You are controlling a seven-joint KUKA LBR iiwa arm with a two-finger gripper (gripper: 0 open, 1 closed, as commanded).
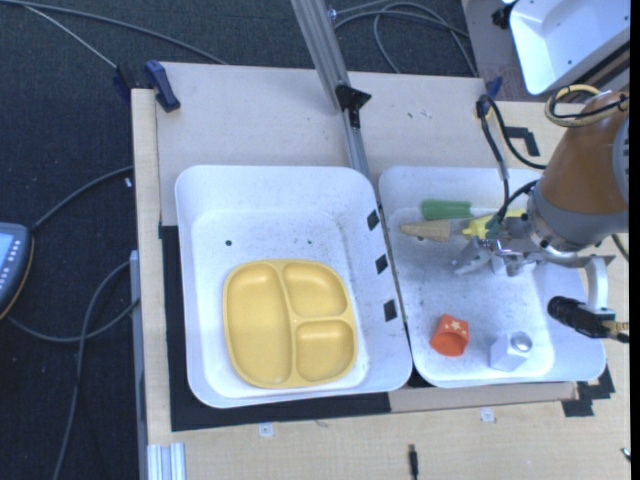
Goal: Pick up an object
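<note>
My gripper [490,264] hangs low over the middle of the right bin [420,363], reaching in from the right on the grey arm with its orange band [590,173]. Its silver fingers [466,264] stand apart, open, with nothing between them. Just above it at the bin's back lie a green object [445,209], a tan stick-like object [425,231] and a small yellow piece [478,227]. An orange cup [450,335] and a grey block [510,350] rest near the bin's front, below the gripper.
The left bin [200,208] holds a yellow divided plate [290,321]. A metal pole [325,38] slants down to the ridge between the bins. Black cables [500,158] trail along the right bin's back edge.
</note>
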